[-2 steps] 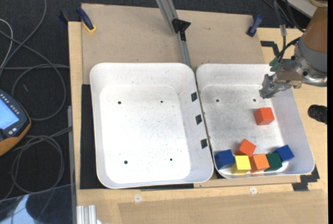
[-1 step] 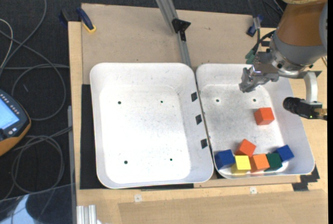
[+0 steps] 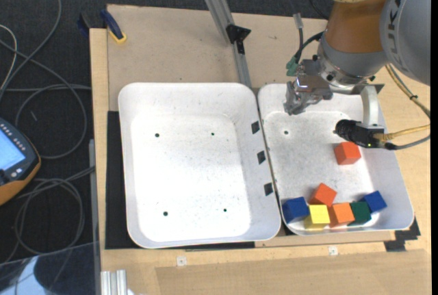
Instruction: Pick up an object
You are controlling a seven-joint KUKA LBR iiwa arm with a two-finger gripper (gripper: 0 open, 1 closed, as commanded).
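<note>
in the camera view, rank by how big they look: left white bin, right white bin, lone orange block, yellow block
1. left white bin
2. right white bin
3. lone orange block and yellow block: they look about alike, so I won't rank them.

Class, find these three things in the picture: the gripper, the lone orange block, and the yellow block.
gripper [image 3: 295,106], camera view, at its fingertips.
lone orange block [image 3: 348,152], camera view, on its top face.
yellow block [image 3: 319,214], camera view, on its top face.

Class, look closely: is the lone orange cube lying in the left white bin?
No, the orange cube lies in the right white bin.
</note>
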